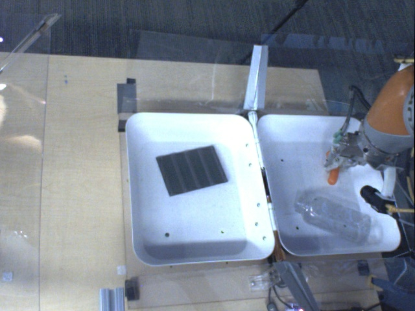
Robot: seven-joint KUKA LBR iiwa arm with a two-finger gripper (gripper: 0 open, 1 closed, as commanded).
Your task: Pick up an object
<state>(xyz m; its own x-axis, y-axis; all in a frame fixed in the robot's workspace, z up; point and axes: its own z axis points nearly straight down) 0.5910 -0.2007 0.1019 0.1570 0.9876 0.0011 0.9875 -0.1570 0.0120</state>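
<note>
One small orange object (pixel 332 177) sits pinched in the claw (pixel 335 168), its shape unclear.

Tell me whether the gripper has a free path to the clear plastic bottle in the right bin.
Probably yes. The gripper hangs over the right bin, and the clear plastic bottle lies just below it in the view, with nothing between them or on top of it.

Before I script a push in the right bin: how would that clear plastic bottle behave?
The clear bottle lies on its side, so it would probably roll. It looks empty, likely light. Its smooth wall may slip between the fingers.
</note>
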